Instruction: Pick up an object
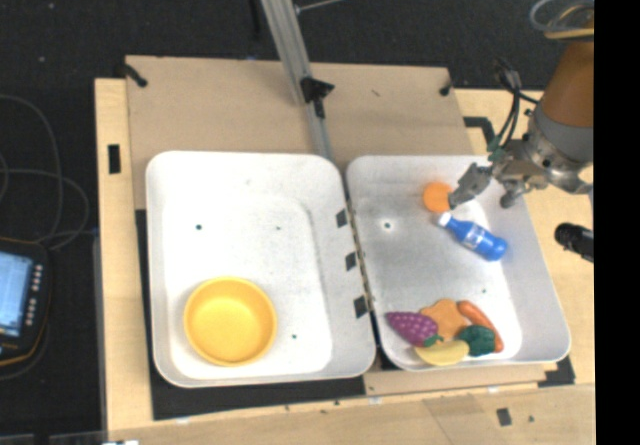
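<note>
White plastic makes up both bins: the left bin (170, 183) carries a yellow bowl (229, 320) in its near corner, and the right bin (400, 263) carries everything else. No brand, label or writing can be read on anything; the bottle's markings are too small to make out.

Reaching in from the right, the grey arm (565, 103) with its orange band ends in the gripper (487, 190), which hangs over the far right part of the right bin. Its two fingers stand clearly apart, one finger (466, 186) slanting down toward the left and the other shorter one to its right. Nothing sits between them. The left fingertip is just beside an orange ball (436, 197), and whether it touches the ball cannot be told from this slant.

Just below the gripper lies a blue bottle (474, 238) with a white cap, on its side, cap end pointing up-left toward the ball.

At the near edge of the right bin a cluster of toy food is heaped together: purple grapes (411, 325), a banana (441, 354), a carrot (477, 314) and a green piece (480, 339), touching one another, well apart from the gripper
</note>
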`<state>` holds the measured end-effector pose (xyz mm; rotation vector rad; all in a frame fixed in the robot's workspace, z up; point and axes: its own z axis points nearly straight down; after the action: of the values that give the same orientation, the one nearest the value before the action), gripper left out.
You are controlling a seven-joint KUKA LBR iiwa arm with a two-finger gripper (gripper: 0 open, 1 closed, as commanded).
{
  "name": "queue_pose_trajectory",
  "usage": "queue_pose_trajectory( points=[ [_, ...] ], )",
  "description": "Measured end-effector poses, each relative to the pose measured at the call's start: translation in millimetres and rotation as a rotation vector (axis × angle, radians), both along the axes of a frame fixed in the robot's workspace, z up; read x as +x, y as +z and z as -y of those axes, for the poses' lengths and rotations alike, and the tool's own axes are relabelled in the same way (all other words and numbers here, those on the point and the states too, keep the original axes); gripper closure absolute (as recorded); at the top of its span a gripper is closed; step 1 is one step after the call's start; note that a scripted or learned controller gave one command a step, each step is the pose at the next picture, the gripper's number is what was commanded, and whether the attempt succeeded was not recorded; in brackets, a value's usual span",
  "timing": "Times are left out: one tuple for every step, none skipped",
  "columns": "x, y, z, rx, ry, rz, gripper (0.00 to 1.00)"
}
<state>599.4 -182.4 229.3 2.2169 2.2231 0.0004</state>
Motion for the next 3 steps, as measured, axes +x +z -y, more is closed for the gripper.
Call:
queue_pose_trajectory(
  points=[
    [0.0,0.0,0.0,0.000,0.000,0.000,0.00],
    [5.8,-54.6,9.2,-0.001,-0.003,-0.005,0.00],
    [8.3,-113.9,11.6,-0.004,-0.004,0.003,0.00]
  ],
)
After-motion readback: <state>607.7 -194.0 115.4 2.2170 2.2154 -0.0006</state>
